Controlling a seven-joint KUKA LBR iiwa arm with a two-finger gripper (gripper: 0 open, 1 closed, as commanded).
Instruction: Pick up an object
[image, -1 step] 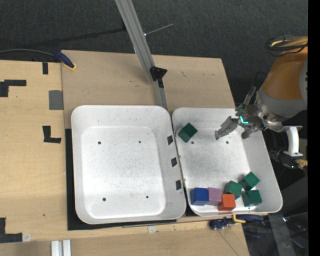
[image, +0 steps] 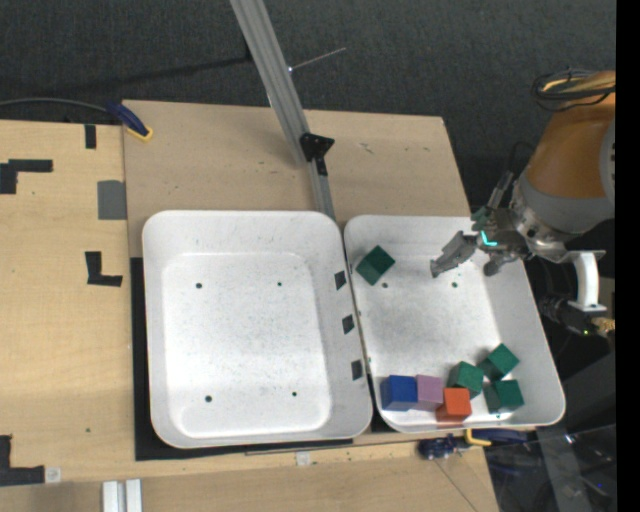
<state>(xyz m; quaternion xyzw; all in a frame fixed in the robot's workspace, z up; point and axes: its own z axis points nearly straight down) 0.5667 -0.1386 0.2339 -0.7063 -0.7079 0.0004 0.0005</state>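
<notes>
My gripper (image: 470, 260) hangs over the upper right part of the right bin (image: 520, 300), its two fingers spread apart with nothing between them. A green block (image: 376, 265) lies alone to the left of it, near the bin's upper left corner. Along the bin's front edge sit a blue block (image: 401, 391), a lilac block (image: 429, 389), an orange block (image: 456, 403) and three green blocks (image: 499, 377).
The left bin (image: 240, 320) adjoins the right one. A slanted metal bar (image: 285, 90) with a black clamp runs down to the gap between the bins. The wooden bench surrounds both bins.
</notes>
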